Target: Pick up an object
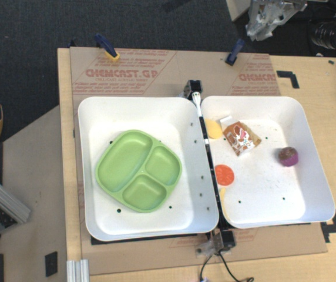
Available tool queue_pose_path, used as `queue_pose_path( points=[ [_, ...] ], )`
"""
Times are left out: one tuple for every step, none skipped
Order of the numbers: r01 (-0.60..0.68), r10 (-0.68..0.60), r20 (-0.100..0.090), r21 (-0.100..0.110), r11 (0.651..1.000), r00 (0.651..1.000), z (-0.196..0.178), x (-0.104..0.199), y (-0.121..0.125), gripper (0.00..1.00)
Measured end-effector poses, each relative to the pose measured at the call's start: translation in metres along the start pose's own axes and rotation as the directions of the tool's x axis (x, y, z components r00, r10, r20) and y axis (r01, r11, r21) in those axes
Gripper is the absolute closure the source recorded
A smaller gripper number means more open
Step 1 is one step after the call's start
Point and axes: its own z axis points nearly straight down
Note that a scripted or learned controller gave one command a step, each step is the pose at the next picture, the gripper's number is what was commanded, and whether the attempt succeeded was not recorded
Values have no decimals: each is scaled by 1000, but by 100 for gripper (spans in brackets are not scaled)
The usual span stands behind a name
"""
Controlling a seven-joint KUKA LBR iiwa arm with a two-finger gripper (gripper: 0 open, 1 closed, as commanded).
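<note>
The gripper (261,29) hangs beyond the far edge of the right bin (309,151); finger state unclear. A green plate (137,170) fills the left bin (91,157).

Overhead camera – slanted (facing both bins (86,157))

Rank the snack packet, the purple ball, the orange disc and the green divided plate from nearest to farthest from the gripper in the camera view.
From the gripper, top right above the bins:
1. Snack packet, right bin, upper left.
2. Purple ball, right bin, right side.
3. Orange disc, right bin, left edge.
4. Green divided plate, left bin.
</note>
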Motion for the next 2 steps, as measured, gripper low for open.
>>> queue_pose_path(
  points=[
    [2, -2, 1, 3, 1000, 1000, 4, -50, 62, 100],
    [2, -2, -1, 11, 1000, 1000, 23, -105, 37, 100]
  ],
)
